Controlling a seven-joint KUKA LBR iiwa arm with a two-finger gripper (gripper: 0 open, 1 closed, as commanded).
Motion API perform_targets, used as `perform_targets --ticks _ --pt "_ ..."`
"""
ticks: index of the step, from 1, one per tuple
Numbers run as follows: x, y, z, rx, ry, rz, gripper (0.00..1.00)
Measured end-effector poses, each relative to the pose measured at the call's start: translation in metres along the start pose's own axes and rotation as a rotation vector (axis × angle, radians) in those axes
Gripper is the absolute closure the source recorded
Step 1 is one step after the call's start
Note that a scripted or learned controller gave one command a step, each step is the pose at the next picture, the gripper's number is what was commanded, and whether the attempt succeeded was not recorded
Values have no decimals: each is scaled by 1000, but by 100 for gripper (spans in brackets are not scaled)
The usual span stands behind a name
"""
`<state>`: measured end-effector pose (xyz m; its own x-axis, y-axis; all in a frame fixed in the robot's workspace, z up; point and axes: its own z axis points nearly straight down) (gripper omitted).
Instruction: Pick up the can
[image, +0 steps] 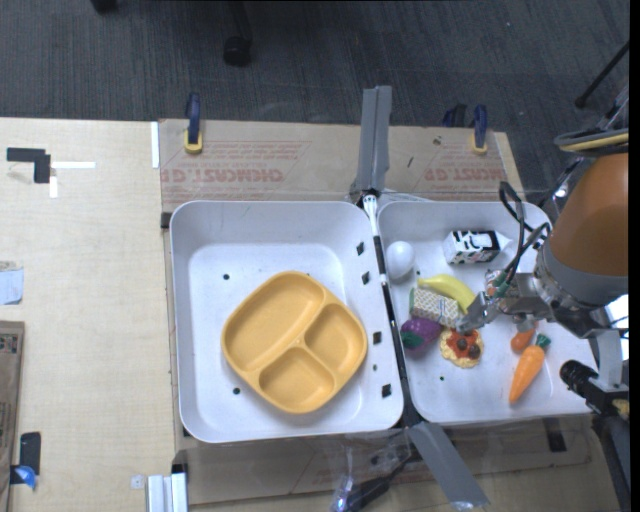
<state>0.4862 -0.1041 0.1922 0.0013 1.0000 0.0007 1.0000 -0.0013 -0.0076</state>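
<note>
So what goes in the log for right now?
gripper: beside banana and pizza toy | can: apart, by far wall | left bin: yellow divided plate

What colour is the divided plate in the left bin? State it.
Yellow-orange all over, plain; the divided plate shows clearly in the camera view.

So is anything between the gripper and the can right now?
Nothing visible. The black-and-white can lies near the back of the right bin, with bare bin floor between it and the gripper. The banana lies close beside the gripper, off that line.
</note>
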Motion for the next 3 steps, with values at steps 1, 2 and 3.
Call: perform_targets --ticks 1,2,3 --pt "-53 58 30 -1 1 19 0" --pt "-101 61 94 0 4 65 0" --pt "-95 133 102 -4 0 81 0"
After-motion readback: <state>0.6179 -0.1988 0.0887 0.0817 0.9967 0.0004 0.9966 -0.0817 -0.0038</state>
